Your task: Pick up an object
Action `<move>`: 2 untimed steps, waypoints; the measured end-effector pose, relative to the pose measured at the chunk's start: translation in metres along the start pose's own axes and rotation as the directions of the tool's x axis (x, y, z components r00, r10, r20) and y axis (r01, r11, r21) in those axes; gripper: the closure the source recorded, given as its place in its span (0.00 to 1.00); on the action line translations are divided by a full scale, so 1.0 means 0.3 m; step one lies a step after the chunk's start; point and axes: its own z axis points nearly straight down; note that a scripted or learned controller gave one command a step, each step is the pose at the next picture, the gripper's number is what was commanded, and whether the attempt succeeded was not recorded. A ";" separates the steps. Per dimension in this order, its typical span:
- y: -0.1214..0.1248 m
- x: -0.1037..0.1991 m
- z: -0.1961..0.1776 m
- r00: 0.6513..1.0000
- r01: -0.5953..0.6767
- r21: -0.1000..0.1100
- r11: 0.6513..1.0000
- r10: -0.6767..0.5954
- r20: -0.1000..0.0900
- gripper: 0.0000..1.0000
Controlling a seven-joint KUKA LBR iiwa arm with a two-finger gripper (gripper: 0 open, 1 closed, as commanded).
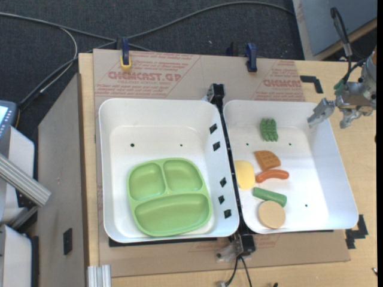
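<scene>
Dark carpet w/ cables runs behind a cardboard-topped desk, clamped at the back edge, carrying two white bins side by side.

Camera view, left bin: you've got a green divided plate lying flat in its near half, nothing else.

Right bin: all the small items sit toward its left side. Back to front: a green ridged piece, an orange waffle, a yellow piece by the divider, a reddish sausage, a green pickle, and a tan disc nearest you.

End effector is at the right bin's back-right corner, above the rim, fingers spread apart w/ nothing between them.

Key relation: every pickable item lies left of the end effector and nearer the front of the desk. Closest looks like the green ridged piece, long axis running roughly front-to-back. The sausage and pickle lie roughly left-right, so you'd likely need a different wrist angle for those vs. the ridged piece.
</scene>
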 end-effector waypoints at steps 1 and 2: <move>0.007 0.003 -0.028 1.000 0.004 -0.014 1.000 -0.004 0.003 0.00; 0.001 0.011 0.108 1.000 0.003 -0.011 1.000 -0.003 0.003 0.00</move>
